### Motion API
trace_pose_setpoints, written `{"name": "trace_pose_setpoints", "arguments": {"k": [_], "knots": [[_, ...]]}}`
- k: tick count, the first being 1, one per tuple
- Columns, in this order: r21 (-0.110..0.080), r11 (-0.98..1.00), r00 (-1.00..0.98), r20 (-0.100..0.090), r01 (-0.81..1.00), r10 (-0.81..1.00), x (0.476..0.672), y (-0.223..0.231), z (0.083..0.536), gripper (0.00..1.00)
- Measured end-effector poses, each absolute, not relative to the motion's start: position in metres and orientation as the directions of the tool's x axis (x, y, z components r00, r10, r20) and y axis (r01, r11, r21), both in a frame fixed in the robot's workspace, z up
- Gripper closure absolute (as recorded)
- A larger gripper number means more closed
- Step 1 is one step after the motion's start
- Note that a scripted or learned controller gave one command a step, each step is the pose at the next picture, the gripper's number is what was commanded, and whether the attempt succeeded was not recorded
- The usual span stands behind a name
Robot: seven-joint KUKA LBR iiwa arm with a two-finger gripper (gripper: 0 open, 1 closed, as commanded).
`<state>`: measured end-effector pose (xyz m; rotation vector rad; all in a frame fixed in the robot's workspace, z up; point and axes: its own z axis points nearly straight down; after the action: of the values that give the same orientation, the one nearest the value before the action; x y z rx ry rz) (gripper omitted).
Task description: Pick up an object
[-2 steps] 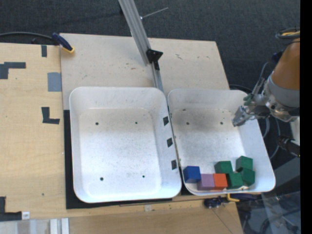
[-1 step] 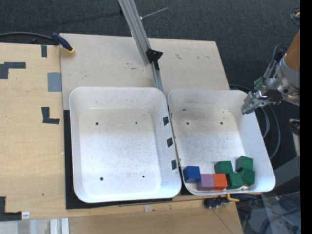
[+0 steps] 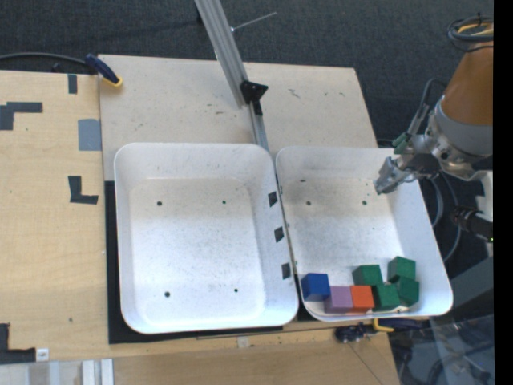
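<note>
Hand (image 3: 387,176), grip state unclear, hovers at right bin's far edge, well apart from blocks (image 3: 365,287)

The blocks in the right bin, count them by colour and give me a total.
Blue block: 1
Purple block: 1
Orange block: 1
Green blocks: 4, as far as the cluster shows
Total: 7
</note>
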<state>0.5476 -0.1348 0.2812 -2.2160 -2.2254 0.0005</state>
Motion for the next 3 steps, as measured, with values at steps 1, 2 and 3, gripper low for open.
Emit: {"name": "trace_pose_setpoints", "arguments": {"k": [1,2,3], "knots": [[-0.002,0.006,-0.006,0.001,1.0,1.0,0.547,-0.08,0.268,1.0],[-0.003,0.004,-0.004,0.001,1.0,1.0,0.533,-0.039,0.257,1.0],[-0.004,0.007,-0.007,0.002,1.0,1.0,0.514,0.021,0.25,1.0]]}}
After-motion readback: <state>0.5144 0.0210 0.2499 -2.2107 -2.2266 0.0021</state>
